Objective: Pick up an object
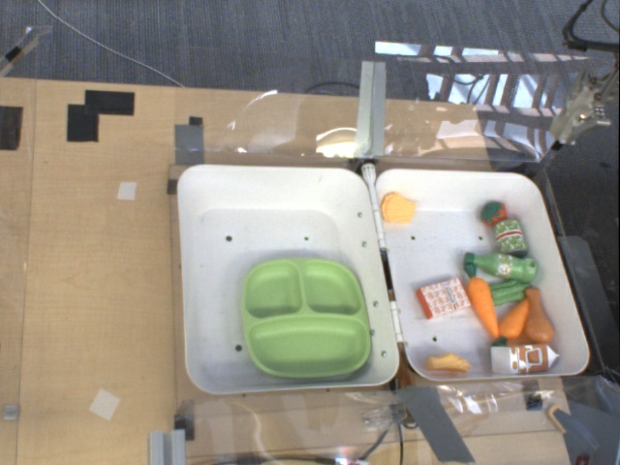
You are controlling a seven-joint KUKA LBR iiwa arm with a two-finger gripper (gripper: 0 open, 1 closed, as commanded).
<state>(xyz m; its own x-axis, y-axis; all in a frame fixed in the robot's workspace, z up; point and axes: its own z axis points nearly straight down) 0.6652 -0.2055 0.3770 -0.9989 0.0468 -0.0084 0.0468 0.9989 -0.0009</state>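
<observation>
Green tray [306, 318] in left bin [208, 211], toys in right bin [455, 206]

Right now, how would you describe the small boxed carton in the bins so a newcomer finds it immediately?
Look at the right white bin, the one without the green divided plate. Near its middle, left of the orange carrot, lies a small carton. It is the flat rectangular item there, red and white, unlike the rounded toy foods around it.

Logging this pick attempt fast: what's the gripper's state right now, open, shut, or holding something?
Gripper: nothing to report from the camera view, so its state cannot be given. The toy carrot and the other items lie in the right bin.
</observation>
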